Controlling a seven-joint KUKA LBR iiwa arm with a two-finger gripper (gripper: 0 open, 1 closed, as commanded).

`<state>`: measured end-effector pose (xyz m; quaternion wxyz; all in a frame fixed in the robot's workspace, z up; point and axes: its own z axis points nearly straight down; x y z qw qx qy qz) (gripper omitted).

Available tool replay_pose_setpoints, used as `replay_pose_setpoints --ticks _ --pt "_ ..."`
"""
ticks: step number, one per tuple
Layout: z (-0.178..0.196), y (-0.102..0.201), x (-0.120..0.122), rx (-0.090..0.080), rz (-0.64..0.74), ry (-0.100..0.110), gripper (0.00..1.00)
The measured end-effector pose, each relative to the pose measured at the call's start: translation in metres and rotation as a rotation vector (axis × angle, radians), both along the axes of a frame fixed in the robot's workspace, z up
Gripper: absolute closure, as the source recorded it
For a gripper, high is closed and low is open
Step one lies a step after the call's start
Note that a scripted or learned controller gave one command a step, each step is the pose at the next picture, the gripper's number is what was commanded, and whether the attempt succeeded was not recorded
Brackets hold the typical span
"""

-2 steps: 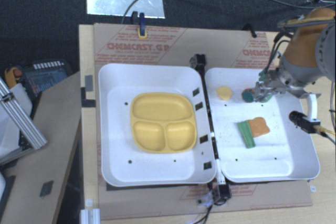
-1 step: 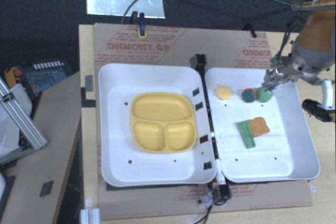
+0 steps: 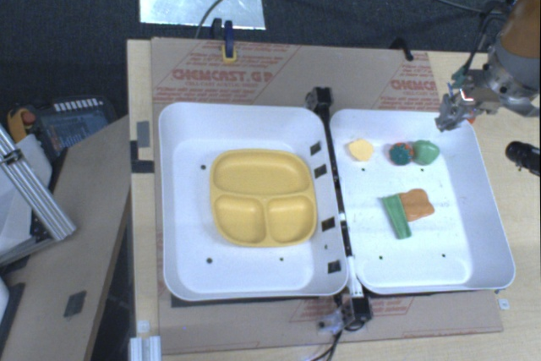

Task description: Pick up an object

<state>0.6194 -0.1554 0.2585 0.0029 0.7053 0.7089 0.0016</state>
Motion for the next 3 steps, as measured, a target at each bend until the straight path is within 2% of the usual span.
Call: replay_pose_setpoints --ticks 1,3 --pt "-0.011 0.061 0.004 0.002 0.004 0.004 1.0" --pt "-0.033 0.157 0.007 0.003 0.004 0.005 1.0"
